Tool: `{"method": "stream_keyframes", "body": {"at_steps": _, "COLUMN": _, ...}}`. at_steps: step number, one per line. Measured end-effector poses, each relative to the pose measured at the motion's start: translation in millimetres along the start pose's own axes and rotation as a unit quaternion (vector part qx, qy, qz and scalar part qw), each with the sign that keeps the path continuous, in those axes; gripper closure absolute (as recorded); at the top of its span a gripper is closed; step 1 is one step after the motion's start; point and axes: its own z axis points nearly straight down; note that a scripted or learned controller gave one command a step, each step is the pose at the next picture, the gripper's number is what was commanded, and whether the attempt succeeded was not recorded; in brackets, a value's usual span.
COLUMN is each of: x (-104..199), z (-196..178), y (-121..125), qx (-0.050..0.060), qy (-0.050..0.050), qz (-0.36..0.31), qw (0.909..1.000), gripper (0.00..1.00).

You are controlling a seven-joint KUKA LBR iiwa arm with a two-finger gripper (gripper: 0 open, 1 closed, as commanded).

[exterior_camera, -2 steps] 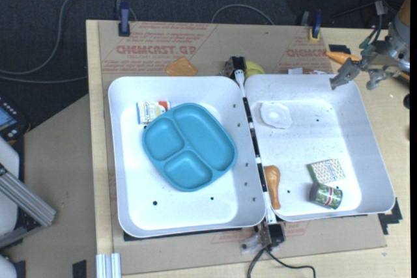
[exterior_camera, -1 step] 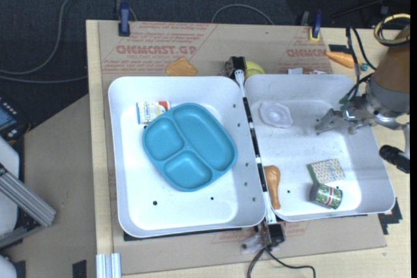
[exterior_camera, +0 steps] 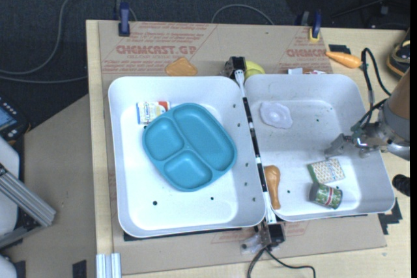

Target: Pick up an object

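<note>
In the right bin (exterior_camera: 365, 205), nearest, lies a green can (exterior_camera: 325, 196), with a patterned packet (exterior_camera: 327, 171) just beyond. Farther right, the gripper (exterior_camera: 348, 144) hovers over bare floor; I cannot tell how its jaws stand. The left bin (exterior_camera: 127, 205) holds a blue divided tray (exterior_camera: 188, 146).

Left bin (exterior_camera: 124, 159) holds a tray (exterior_camera: 188, 146), a carton (exterior_camera: 151, 111) at its ten o'clock; right bin (exterior_camera: 365, 107) holds a can (exterior_camera: 325, 195) at five o'clock.

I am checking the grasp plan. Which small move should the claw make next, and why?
Probably a short move down and toward the checkered packet. The claw sits in the right bin just above that packet, with nothing seen between its tips, and the green can lies farther off.
</note>
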Motion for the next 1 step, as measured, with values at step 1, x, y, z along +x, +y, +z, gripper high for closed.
{"method": "stream_keyframes", "body": {"at_steps": 1, "x": 71.1, "z": -43.4, "y": 2.7, "qx": -0.005, "qy": 0.0, "qz": -0.005, "qw": 1.0, "gripper": 0.0}}
